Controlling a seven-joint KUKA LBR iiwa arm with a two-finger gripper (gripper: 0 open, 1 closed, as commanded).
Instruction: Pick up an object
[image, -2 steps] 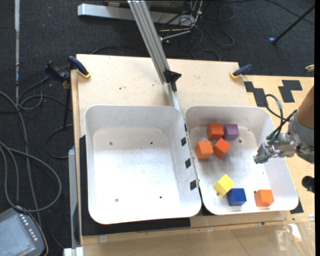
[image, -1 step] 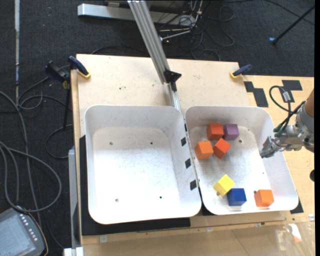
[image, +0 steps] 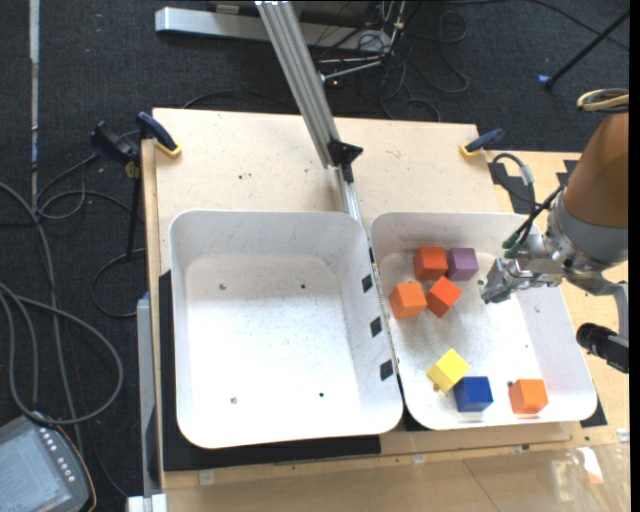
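The right bin (image: 556, 345) holds several small blocks. Three orange ones and a purple block (image: 462, 263) cluster near its back left: orange block (image: 431, 262), orange block (image: 408, 299), orange block (image: 444, 295). Toward the front lie a yellow block (image: 448, 368), a blue block (image: 473, 393) and another orange block (image: 528, 396). My gripper (image: 497, 288) hangs over the right bin, just right of the cluster and a little apart from it. Nothing shows between its tips.
The left bin (image: 190, 300) sits beside the right one. A slanted metal pole (image: 305, 85) crosses the back of the bench above the bins' shared edge. Clamps mark the bench's back corners (image: 160, 135). Cables lie on the floor around.
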